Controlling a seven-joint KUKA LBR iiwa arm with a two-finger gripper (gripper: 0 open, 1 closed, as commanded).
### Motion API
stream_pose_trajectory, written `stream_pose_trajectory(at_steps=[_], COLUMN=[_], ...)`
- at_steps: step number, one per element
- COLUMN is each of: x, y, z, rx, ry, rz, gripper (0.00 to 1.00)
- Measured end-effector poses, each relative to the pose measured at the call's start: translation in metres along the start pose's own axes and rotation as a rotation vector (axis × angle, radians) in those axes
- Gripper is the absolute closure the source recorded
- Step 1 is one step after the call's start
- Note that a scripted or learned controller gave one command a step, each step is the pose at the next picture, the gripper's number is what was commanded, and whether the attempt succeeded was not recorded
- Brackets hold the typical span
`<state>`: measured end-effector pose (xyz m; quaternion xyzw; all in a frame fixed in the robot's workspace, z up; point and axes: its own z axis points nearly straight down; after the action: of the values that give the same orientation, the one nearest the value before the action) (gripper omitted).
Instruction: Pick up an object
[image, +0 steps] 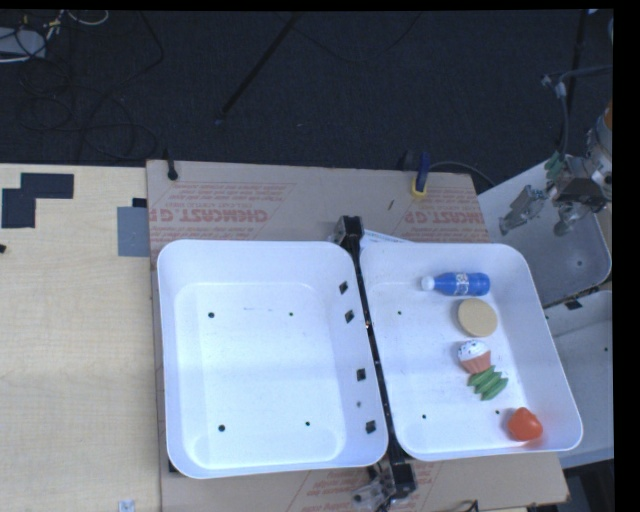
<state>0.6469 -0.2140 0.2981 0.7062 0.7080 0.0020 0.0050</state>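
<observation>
**Bench and surroundings**

A pale wooden bench top (70, 340) fills the left side, with 2 dark blue-black shapes (35, 197) and a grey square (131, 230) marked on it. A brown cardboard sheet (300, 205) printed with red lettering lies over the bench. A yellow and blue clamp (421, 176) grips its far edge. Beyond the bench the floor (300, 90) is dark, crossed by thin cables (255, 65). To the right sits a grey metal plate (575, 255). Light is even and soft.
</observation>
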Motion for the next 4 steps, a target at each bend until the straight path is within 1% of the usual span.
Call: stream_pose_trajectory(at_steps=[1, 2, 3, 4], x=[0.003, -0.001, 0.002, 0.000], y=[-0.007, 0.000, -0.006, -0.002], z=[0.190, 0.011, 0.136, 0.025], rx=[0.020, -0.008, 0.019, 0.003], ry=[0.007, -0.002, 0.006, 0.002], rz=[0.002, 0.000, 0.003, 0.001], gripper=[0.00, 0.00, 0.00, 0.00])
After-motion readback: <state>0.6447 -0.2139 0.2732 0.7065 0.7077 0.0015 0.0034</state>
